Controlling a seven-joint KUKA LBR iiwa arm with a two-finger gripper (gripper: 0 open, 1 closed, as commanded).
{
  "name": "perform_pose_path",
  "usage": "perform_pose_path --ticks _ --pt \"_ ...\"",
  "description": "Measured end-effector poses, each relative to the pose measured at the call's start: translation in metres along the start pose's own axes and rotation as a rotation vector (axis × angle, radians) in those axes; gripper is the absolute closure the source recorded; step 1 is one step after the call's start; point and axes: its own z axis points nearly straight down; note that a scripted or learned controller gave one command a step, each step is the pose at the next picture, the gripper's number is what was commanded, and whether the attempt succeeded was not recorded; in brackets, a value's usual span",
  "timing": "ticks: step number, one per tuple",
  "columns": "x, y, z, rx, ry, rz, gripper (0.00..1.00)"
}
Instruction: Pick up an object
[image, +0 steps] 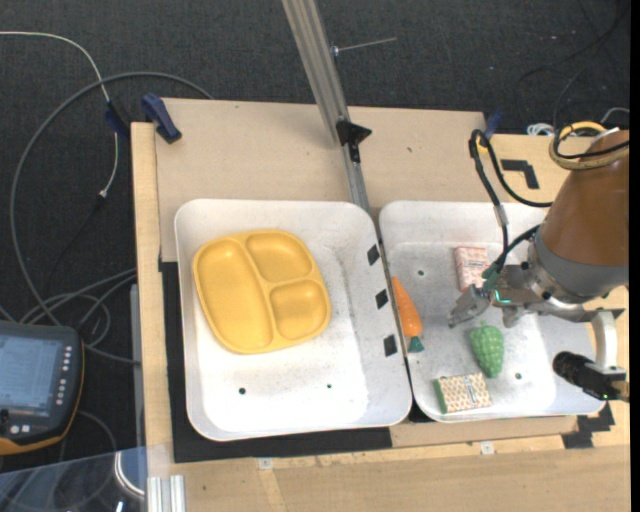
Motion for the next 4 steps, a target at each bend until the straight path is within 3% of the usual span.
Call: perform_pose_path --ticks 1,3,4 --pt "0.0 0.0 0.0 -0.001 0.0 0.0 0.0" --pt "0.003 -0.006 0.107 0.005 0.001 0.001 0.0" --pt "0.004 -0.004 0.093 -0.002 0.0 0.0 1.0"
